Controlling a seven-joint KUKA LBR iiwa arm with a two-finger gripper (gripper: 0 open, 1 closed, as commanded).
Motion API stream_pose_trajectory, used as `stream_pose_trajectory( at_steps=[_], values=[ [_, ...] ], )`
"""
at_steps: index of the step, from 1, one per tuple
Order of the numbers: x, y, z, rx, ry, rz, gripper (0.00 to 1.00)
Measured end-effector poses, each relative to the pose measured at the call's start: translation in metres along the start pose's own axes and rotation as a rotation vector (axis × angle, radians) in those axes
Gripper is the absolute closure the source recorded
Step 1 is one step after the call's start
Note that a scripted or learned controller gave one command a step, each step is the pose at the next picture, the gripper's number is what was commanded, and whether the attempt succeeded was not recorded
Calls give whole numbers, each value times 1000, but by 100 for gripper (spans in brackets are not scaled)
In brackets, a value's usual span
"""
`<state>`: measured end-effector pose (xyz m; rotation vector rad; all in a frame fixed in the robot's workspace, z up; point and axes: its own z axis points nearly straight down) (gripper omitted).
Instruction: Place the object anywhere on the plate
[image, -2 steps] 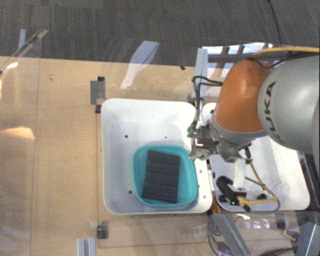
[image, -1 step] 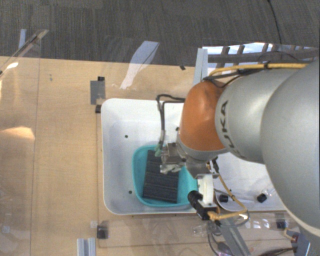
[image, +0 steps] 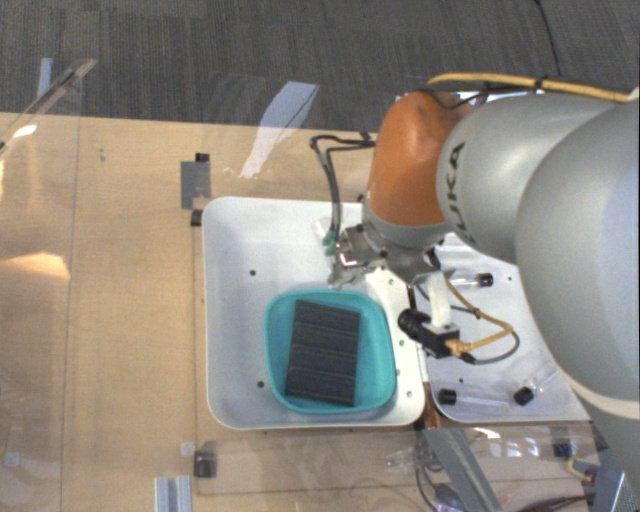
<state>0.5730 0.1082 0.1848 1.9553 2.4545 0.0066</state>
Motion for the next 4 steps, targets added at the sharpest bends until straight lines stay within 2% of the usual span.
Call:
stream_pose_trajectory(
  at_steps=[1, 2, 3, 4],
  values=[
    [45, 46, -91, -3, 0, 74, 100],
    [115, 4, -22, 5, 1, 39, 100],
    [114, 4, -22, 3, 1, 40, 0],
    [56, 71, -146, -7, 0, 22, 0]
  ],
)
